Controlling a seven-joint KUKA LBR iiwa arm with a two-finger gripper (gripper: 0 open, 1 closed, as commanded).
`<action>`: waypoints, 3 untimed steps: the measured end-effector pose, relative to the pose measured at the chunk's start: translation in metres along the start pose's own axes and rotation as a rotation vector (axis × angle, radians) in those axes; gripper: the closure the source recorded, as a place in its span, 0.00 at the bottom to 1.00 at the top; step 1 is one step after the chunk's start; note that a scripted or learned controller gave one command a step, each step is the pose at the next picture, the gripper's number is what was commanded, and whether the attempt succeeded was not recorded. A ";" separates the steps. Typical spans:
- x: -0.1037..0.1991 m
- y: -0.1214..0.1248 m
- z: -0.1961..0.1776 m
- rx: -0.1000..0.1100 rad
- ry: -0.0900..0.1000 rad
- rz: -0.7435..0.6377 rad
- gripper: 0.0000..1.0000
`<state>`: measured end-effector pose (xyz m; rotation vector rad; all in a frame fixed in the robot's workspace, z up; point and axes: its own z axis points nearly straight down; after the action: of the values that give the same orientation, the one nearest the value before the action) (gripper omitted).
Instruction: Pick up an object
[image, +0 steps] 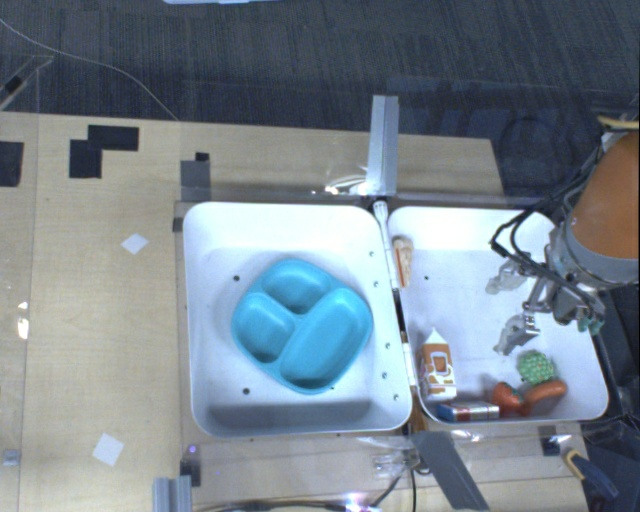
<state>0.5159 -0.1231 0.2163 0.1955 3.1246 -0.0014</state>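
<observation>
The left bin (205, 300) holds a blue divided plate (302, 325). In the right bin (450, 240) my gripper (512, 310) hangs with fingers spread, holding nothing — just above the near right corner, where a green ball (535, 366) touches an orange carrot (528, 394) lying along the near wall. A small carton (437, 368) stands at the near left corner.

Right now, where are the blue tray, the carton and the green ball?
blue tray (303, 325): camera view, centre divider.
carton (437, 368): camera view, front face.
green ball (535, 367): camera view, top.
</observation>
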 end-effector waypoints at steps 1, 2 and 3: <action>0.026 -0.003 0.104 -0.001 0.006 -0.001 0.00; 0.007 -0.029 -0.008 0.001 0.001 0.375 0.00; 0.026 -0.022 0.102 0.001 0.007 0.383 0.00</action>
<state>0.4882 -0.1418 0.1136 0.7890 3.0365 0.0014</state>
